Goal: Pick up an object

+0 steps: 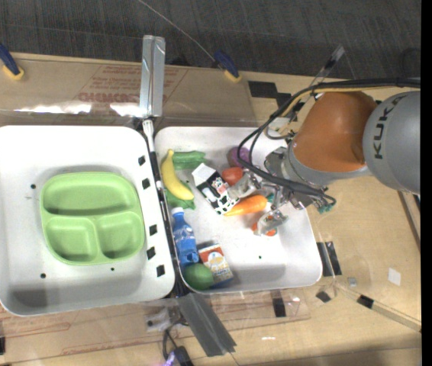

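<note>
Two shallow white bins are seen side by side on the surface [369,280]. In the left bin [10,227] a green divided tray [91,218] is laid flat. The right bin [296,265] is crowded with small objects, and the arm [338,132] is reached over it from the right, its orange band lying above the bin's right half.

The gripper [277,204] is lowered into the right bin, near its middle right. An orange carrot [245,205] is found just to the left of the fingers, lying roughly crosswise; whether it is touched by them cannot be told. A small red-and-white object [268,225] is seen directly below the gripper, close to the fingertips, but it cannot be made out whether it is clasped. Whether the fingers are spread or closed cannot be told, since they are hidden by the wrist and cables.

Further left, a yellow banana [172,178] is laid along the bin's left wall, with a green item [189,159] beside its upper end. A black-and-white patterned box [214,187] is placed next to the carrot. A blue bottle [185,239], a small carton [217,262] and a green lime-like fruit [197,276] are gathered at the lower left corner.
</note>
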You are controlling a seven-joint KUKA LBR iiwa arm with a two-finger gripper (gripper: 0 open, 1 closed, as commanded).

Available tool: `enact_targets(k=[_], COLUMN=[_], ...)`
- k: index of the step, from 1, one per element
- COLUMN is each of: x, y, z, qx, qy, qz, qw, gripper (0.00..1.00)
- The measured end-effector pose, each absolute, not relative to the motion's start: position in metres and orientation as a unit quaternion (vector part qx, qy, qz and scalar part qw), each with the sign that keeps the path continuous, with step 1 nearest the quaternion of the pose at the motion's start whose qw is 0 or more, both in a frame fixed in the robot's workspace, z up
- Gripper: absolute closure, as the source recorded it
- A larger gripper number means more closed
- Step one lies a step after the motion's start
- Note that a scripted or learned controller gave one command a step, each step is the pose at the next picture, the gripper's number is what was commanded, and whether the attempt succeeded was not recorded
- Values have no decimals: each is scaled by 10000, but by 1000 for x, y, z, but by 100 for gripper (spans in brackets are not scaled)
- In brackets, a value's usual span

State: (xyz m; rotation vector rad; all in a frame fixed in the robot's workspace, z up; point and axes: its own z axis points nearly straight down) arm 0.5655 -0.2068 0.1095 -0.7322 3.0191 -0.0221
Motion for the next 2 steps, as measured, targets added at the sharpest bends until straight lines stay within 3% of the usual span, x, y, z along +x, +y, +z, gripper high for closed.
enact_targets(k=[1, 2], x=[553, 567], y=[-201, -208], z=[110, 109], qx=[-2058, -1692], qy=[9784, 9855], qz=[-113, -58], qw=[183, 144], gripper=[0, 0])
